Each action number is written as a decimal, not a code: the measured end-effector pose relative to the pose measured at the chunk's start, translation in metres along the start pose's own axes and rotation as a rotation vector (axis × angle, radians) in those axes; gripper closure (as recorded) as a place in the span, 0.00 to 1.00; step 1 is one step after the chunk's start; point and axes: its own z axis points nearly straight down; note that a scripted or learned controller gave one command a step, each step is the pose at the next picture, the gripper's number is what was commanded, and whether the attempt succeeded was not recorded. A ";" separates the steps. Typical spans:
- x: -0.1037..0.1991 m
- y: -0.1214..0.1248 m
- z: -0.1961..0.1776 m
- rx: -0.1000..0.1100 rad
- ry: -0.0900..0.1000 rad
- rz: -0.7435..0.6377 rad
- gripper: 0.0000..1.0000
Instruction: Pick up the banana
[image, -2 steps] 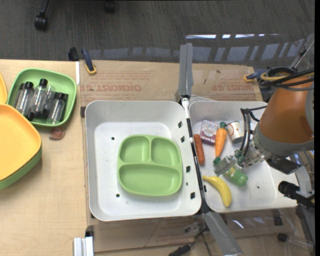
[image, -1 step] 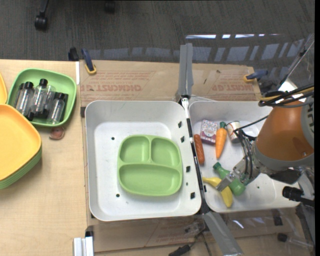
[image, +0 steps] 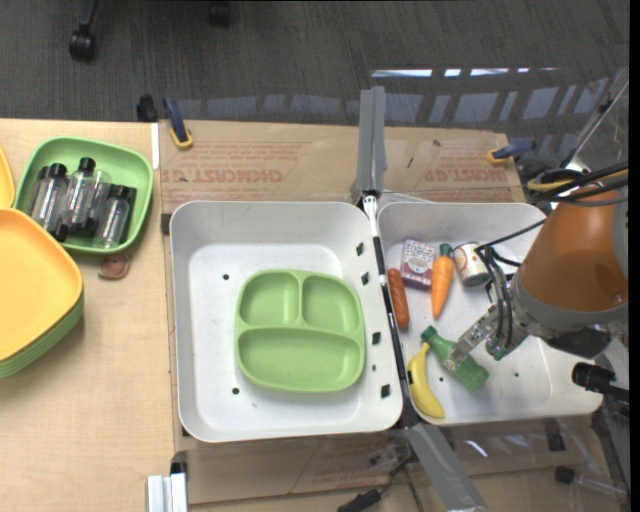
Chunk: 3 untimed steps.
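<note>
In right bin (image: 560, 400), against divider: banana (image: 424, 383) lying lengthwise along wall. Gripper (image: 462, 350) hovering just right of banana, over green bottle (image: 455, 360); finger state impossible to tell.

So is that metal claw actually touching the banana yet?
Cannot tell. In the camera view the gripper sits over a green bottle right beside the banana; the slanted angle shows neither plain contact nor a plain gap.

A green three-compartment plastic plate (image: 300, 332) lies mid left white bin (image: 190, 300); an orange plastic carrot (image: 441, 284) (tilted) sits near the right bin's (image: 520, 395) far edge.
</note>
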 end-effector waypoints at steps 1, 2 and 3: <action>-0.032 0.026 -0.290 0.009 0.016 -0.349 1.00; 0.016 0.053 -0.168 0.010 0.018 -0.348 1.00; 0.030 0.114 -0.206 0.010 0.016 -0.223 1.00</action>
